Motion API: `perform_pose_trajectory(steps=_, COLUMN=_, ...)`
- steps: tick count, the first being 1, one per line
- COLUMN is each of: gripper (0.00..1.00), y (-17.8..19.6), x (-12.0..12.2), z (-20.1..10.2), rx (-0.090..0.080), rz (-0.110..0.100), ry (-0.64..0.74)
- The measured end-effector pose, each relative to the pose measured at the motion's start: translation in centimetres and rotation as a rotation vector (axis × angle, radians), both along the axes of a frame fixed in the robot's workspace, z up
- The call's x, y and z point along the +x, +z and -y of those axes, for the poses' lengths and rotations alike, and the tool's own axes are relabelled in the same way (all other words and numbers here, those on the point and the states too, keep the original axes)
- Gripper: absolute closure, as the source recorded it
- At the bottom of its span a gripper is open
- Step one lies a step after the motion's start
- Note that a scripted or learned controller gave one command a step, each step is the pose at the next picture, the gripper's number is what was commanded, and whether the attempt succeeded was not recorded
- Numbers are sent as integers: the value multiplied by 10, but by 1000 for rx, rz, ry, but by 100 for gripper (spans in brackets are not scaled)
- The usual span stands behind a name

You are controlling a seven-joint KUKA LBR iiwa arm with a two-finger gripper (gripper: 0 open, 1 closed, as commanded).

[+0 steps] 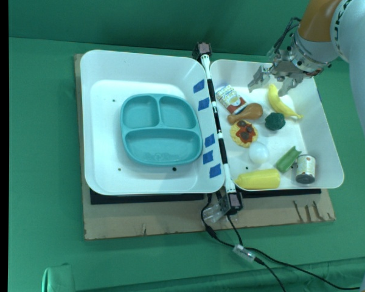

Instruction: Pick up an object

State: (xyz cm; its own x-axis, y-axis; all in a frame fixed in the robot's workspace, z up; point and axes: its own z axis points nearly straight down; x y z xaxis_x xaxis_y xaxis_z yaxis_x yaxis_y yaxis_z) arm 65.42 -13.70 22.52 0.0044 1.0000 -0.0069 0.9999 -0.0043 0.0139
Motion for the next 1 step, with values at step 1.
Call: perform_pose_trajectory(steps=1, gripper=100, y=18, x=3, z=2, rx=-7, rz=16, ry=-4)
